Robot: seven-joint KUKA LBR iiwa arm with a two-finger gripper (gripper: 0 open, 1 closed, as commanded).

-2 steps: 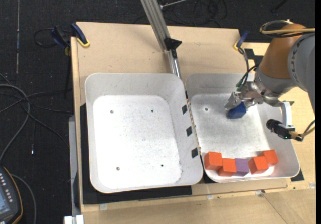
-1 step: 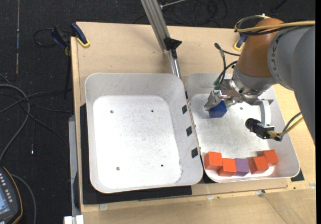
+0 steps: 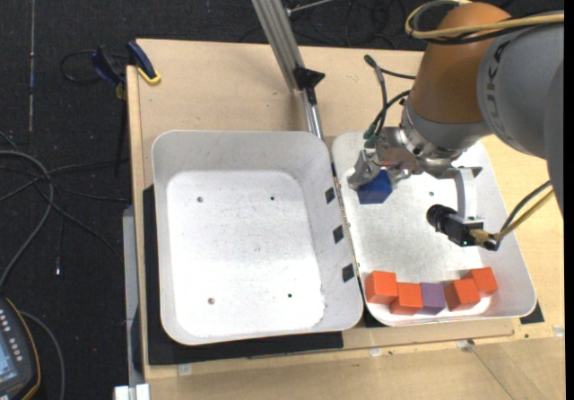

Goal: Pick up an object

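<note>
Gripping a blue block [image 3: 374, 187], the hand [image 3: 369, 172] hovers over the right bin [image 3: 511, 277].

White speckled plastic bins [image 3: 238, 237], a blue cube [image 3: 375, 188], orange blocks [image 3: 383, 285], one purple block [image 3: 433, 297], tan wooden desk [image 3: 215, 84].

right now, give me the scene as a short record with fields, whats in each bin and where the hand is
left bin: white, nothing seen in it
right bin: blue block, plus a row of blocks at the near wall
row: four orange blocks and one purple block
hand: over the right bin's far left part
blue block: at the hand's tips, seemingly between them; whether lifted unclear
arm: enters from the right
</note>
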